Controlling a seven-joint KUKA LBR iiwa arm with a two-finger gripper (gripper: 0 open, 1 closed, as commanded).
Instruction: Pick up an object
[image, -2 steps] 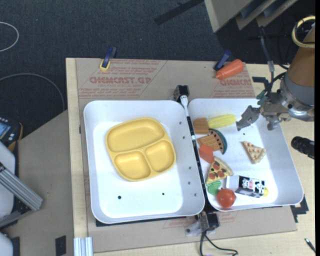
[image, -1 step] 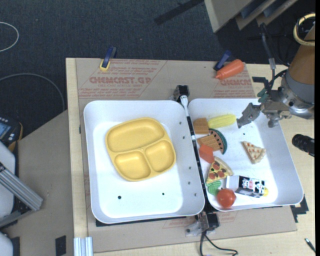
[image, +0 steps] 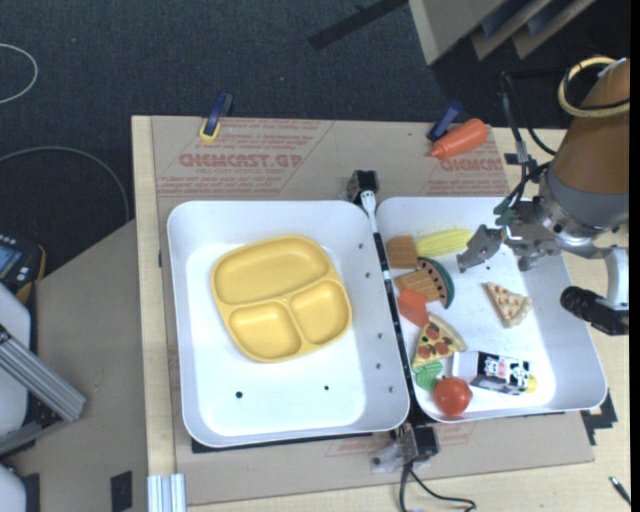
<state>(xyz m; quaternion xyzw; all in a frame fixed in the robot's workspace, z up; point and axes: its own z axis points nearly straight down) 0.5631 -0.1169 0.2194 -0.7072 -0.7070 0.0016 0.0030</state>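
- The grey arm with its orange band reaches in from the right; its two-finger gripper (image: 505, 245) hangs over the right white bin (image: 570, 385), fingers spread apart, gripping nothing.
- A triangular toy pizza slice (image: 506, 302) lies just below it.
- The arm's upper part is cut off at the edge.

You will find the arm (image: 590, 150) entering from the right of the camera view, its orange band above the grey wrist. The wrist angles down and to the left, carrying the hand (image: 505, 245) low over the right side of the bench. Its fingers (image: 478, 250) are spread apart with nothing between them.
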